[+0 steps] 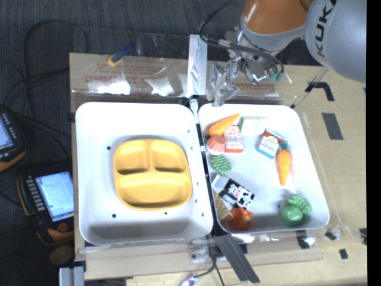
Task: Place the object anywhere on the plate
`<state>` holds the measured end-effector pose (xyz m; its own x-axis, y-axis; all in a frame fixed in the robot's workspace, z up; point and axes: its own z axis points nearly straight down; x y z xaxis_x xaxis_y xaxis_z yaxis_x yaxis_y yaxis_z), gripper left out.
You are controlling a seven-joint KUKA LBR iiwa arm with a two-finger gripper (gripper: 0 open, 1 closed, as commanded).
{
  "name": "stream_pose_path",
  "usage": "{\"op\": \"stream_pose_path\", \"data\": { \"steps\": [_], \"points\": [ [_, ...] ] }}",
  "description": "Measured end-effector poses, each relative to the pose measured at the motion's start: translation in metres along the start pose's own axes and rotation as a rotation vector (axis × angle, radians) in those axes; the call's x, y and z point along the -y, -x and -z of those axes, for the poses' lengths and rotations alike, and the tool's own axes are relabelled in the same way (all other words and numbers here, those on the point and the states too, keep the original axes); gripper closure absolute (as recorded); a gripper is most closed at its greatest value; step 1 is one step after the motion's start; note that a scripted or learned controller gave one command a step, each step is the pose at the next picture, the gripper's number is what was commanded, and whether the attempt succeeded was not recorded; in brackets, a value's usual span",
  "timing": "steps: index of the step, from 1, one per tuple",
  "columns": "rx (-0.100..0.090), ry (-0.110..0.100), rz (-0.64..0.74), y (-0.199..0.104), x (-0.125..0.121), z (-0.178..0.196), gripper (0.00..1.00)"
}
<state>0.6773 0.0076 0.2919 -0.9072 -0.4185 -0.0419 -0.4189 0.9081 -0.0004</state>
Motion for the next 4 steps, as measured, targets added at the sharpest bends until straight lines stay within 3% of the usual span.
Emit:
{"op": "stream_pose_path", "data": {
  "steps": [1, 2, 3, 4],
  "points": [
    [-0.039, 0.001, 0.045, -0.053, -0.047, 0.025, 1.00],
    [-0.039, 0.002, 0.003, -0.071, -0.146, 0.024, 1.00],
    [-0.040, -0.001, -0.120, -0.101, -0.200, 0.033, 1.00],
    [-0.039, -0.004, -0.158, -0.128, -0.142, 0.033, 1.00]
  ]
}}
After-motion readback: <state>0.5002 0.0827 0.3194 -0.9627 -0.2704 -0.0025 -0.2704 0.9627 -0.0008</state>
